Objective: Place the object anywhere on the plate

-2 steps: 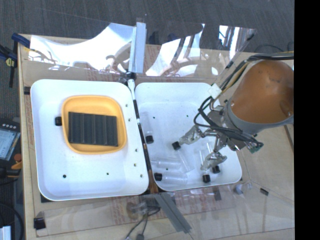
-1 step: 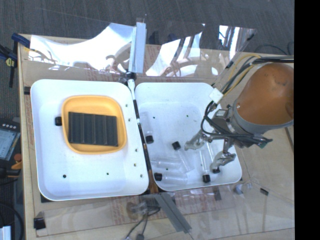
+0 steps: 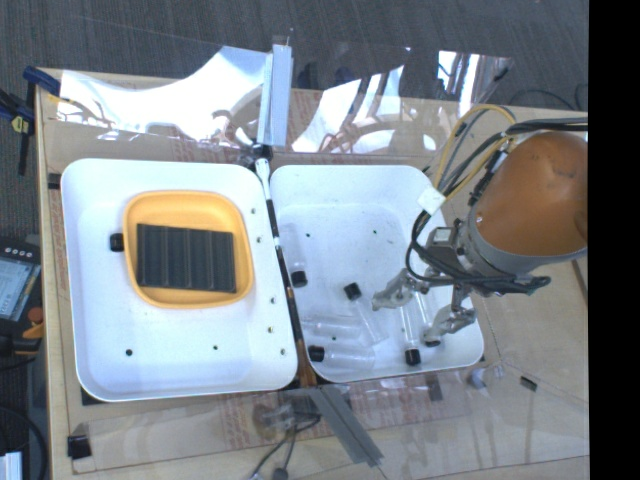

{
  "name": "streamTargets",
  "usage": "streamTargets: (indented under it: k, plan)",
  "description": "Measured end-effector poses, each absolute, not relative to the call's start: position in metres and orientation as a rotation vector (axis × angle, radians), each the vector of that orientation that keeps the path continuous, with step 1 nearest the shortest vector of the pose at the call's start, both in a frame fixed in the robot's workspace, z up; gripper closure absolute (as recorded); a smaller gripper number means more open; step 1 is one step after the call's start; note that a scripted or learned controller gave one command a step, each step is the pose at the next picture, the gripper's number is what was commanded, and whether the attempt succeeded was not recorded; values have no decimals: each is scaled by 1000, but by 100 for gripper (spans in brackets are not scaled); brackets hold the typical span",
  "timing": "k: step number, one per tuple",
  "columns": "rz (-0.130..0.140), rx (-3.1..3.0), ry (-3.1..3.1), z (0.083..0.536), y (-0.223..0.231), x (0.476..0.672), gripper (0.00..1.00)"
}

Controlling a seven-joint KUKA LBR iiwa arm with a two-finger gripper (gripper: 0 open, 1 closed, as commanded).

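Yellow plate (image 3: 186,218), rounded-square in outline, is seen lying in the left bin (image 3: 100,348), set toward that bin's upper half. A dark ribbed rectangular block (image 3: 187,256) is seen resting on the plate, covering most of its middle and lower part; its long edges run roughly parallel to the plate's sides. A small black piece (image 3: 117,241) is noted just beside the plate's left rim, on the bin floor.

The gripper (image 3: 425,303) is located over the right bin (image 3: 340,193), near its lower right corner, with the grey arm and its orange band (image 3: 535,193) reaching in from the right. The fingers (image 3: 392,293) are seen spread apart, one toward the bin's middle and one toward its right wall; nothing is seen between them.

Three small black items are recorded on the right bin's floor: one (image 3: 352,291) near the middle, just left of the gripper; one (image 3: 316,353) by the lower left corner; one (image 3: 412,356) close below the gripper. Clear plastic-like shapes (image 3: 340,333) are faintly visible along the lower part of this bin; their form cannot be told.
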State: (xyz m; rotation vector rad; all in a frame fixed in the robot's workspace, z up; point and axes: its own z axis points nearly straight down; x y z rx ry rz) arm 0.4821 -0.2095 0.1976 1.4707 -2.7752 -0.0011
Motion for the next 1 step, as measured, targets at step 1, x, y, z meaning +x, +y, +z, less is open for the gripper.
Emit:
streamTargets:
  k: [1]
  plan:
    - [-5, 1882, -2512, 186, -209, 478, 0]
